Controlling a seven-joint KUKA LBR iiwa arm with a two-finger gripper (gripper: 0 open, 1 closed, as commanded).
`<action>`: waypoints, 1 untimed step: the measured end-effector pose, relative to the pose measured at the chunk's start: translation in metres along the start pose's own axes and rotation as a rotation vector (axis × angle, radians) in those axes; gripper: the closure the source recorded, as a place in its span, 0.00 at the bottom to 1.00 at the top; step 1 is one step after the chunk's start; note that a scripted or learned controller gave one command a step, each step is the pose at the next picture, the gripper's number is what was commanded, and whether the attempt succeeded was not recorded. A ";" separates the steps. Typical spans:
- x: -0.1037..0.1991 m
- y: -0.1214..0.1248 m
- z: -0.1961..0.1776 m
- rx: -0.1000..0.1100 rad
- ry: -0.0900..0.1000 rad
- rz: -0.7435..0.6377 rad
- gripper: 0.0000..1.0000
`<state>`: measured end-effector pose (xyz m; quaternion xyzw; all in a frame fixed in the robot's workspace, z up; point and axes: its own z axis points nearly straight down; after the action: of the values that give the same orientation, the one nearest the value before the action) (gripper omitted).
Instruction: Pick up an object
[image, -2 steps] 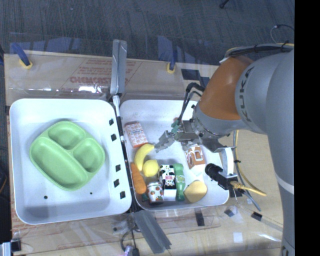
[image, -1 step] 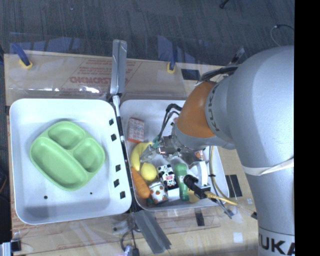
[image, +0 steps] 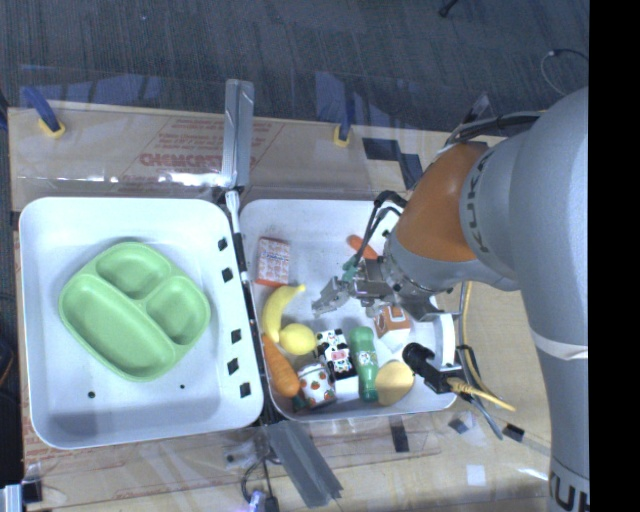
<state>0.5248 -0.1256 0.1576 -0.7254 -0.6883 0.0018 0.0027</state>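
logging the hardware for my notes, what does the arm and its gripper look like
The arm is thick, rounded and grey, with a broad orange band above the wrist. A thin black cable loops over it. The gripper is small, metallic and grey.

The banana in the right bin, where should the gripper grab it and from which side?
Probably the banana's middle, coming straight down, fingers closing across its narrow width. It lies flat and curved; its upper half has open floor on both sides, while the lemon crowds the lower end.
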 end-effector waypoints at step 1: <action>0.009 -0.024 0.024 0.000 0.001 -0.121 0.00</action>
<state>0.5016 -0.1151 0.1336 -0.6825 -0.7309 0.0013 0.0031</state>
